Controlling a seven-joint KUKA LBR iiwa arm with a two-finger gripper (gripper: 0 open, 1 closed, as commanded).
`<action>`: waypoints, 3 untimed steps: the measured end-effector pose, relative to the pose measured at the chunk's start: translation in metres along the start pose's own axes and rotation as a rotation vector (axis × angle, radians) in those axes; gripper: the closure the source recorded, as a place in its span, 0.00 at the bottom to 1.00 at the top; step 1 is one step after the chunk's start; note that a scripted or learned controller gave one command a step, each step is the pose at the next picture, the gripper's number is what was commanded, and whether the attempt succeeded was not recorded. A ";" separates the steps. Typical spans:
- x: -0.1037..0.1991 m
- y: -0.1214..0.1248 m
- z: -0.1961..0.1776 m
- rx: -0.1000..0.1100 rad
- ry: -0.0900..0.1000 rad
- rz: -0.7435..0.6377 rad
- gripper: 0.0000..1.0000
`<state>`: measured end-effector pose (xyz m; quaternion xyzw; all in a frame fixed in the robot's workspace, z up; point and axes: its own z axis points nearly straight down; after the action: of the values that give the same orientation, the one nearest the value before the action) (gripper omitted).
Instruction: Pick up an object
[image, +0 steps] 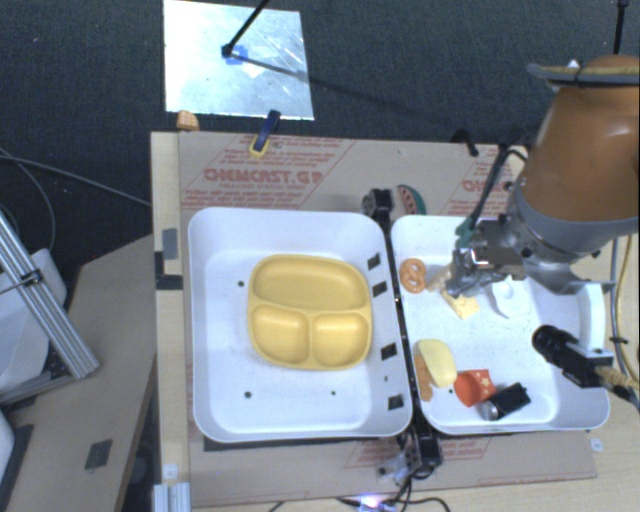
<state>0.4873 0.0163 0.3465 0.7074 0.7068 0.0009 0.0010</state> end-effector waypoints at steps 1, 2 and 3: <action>0.055 0.000 -0.035 -0.003 0.003 -0.011 1.00; -0.018 0.000 -0.043 -0.003 -0.002 0.005 1.00; -0.043 0.000 -0.028 -0.001 -0.001 0.001 1.00</action>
<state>0.4872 -0.0267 0.3742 0.7078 0.7064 0.0009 0.0014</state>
